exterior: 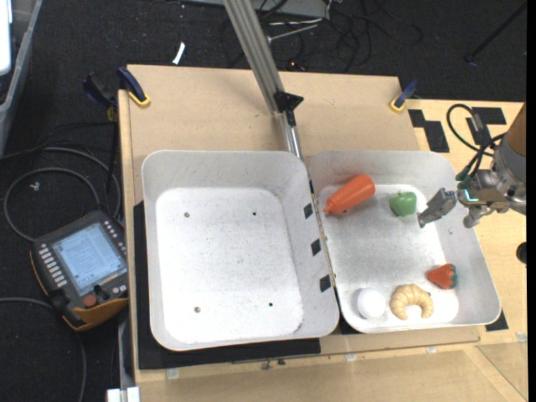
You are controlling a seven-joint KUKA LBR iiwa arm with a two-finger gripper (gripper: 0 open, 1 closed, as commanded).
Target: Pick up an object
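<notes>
The right bin (pixel 469 249) holds an orange carrot (pixel 349 195) at its upper left, a green pepper (pixel 403 203) beside it, a small red strawberry (pixel 442 276) at the lower right, a white egg (pixel 370 303) and a tan croissant (pixel 412 301) along the front. My gripper (pixel 456 208) hangs over the bin's right edge, just right of the green pepper, with its two fingers (pixel 436 207) spread apart and nothing between them.
The left bin (pixel 159 224) sits beside the right one on the wooden bench (pixel 209 111). A metal pole (pixel 255 44) slants down to the bins' shared back edge. A teach pendant (pixel 81 262) lies on the floor at left.
</notes>
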